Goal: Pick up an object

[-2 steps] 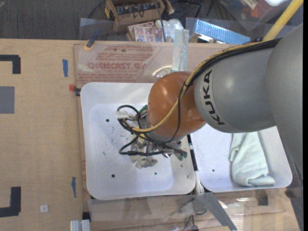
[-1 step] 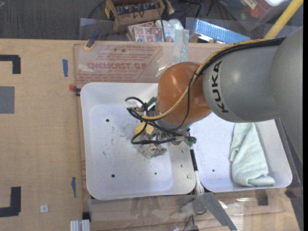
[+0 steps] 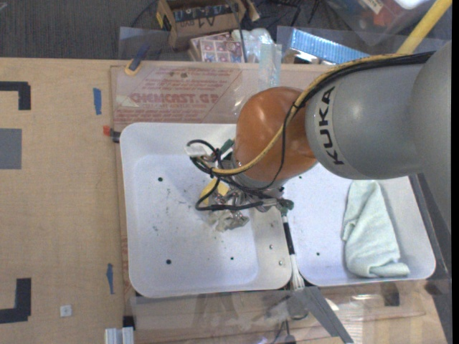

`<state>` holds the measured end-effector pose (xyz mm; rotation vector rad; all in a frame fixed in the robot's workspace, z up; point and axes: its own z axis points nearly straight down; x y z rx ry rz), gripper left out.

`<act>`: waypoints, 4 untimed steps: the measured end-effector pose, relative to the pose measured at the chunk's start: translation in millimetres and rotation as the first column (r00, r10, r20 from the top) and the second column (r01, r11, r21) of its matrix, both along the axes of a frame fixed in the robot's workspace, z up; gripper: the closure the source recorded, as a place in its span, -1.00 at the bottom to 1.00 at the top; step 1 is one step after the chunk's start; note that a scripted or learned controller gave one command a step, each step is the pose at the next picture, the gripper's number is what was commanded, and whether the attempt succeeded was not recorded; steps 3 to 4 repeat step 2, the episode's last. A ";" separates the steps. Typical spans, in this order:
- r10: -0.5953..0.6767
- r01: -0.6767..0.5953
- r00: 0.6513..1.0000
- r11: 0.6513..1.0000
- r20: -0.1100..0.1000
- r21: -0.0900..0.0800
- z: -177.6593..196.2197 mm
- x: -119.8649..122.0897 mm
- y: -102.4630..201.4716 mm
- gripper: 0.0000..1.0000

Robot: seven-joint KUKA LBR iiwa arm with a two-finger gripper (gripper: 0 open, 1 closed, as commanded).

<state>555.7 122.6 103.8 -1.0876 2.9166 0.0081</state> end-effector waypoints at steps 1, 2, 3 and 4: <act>0.413 -0.413 0.911 0.910 -0.009 -0.012 -11.8 11.4 5.4 1.00; 0.413 -0.413 0.911 0.911 -0.010 -0.014 -12.6 12.0 4.2 -1.00; 0.413 -0.413 0.911 0.911 -0.010 -0.014 -12.6 12.0 4.2 -1.00; 0.413 -0.413 0.911 0.911 -0.010 -0.014 -12.6 12.0 4.2 -1.00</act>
